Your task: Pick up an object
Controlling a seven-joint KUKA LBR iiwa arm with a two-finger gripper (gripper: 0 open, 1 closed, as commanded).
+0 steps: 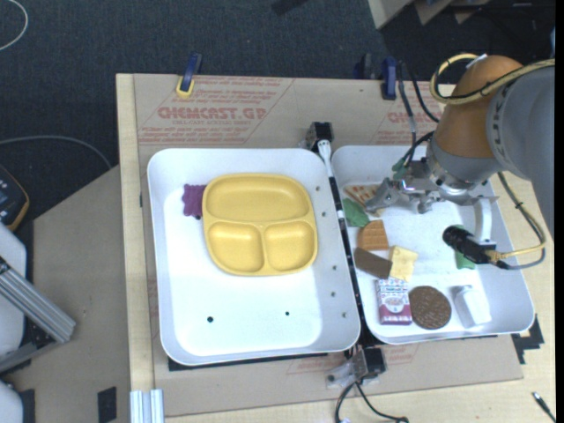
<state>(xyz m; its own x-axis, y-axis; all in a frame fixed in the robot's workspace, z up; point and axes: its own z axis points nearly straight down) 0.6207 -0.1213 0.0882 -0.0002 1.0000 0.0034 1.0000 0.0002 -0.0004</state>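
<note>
Left white bin (176,263) holds a yellow divided plastic plate (260,221). Right bin's small items, a tan cracker square (374,234) among them, lie beneath my jaws (407,188); their state I cannot tell. I'm approaching; next, descend.

A grey arm (529,113) is seen, rounded and smooth, with an orange band (471,104) wrapped above the wrist. Below it, a metallic end effector (407,192) of silver parts is fitted. Black cables and a yellow cable (thin, looping) are strung along the body.
</note>
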